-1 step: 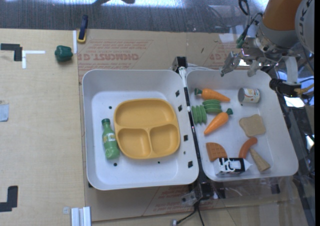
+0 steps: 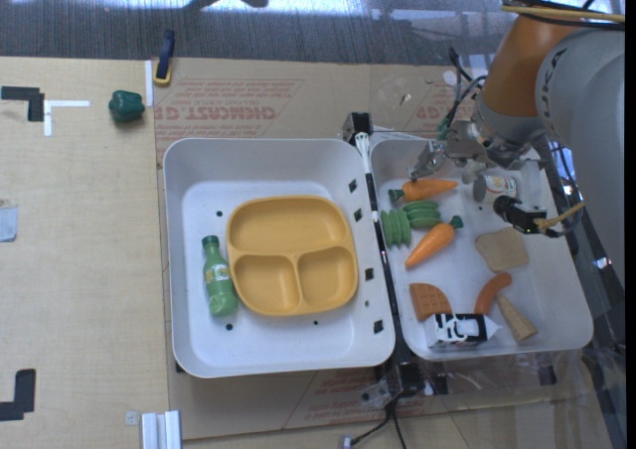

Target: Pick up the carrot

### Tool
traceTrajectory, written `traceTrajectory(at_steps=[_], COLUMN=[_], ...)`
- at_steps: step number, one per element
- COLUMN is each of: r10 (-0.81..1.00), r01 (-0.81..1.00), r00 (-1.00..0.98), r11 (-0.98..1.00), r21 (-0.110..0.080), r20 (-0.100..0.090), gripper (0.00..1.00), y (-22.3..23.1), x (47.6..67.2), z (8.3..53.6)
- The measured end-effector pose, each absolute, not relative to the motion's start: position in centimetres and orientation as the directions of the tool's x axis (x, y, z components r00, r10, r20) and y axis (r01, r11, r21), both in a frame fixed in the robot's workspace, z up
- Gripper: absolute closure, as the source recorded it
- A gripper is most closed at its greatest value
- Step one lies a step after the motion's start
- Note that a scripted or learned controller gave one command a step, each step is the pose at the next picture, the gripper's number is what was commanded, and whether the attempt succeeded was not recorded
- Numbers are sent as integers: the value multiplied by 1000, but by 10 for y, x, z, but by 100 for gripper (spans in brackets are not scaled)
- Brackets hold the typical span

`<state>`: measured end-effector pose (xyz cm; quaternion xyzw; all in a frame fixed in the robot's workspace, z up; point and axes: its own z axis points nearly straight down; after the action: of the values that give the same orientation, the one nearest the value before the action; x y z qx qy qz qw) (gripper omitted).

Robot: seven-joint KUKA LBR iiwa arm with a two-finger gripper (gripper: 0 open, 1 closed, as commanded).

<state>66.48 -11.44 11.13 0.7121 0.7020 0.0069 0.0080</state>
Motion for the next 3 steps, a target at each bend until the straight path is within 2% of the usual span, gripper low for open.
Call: traceTrajectory(at_steps=[1, 2, 3], r10=[998, 998, 953], r01=[997, 997, 953], r00=[65, 68, 303], r11=[-65, -68, -303], r21=[31, 30, 28], r20=[-2, 2, 3], gripper=[0, 100, 100], y=[-113, -113, -98], x=[631, 632, 562], z=[107, 117, 103])
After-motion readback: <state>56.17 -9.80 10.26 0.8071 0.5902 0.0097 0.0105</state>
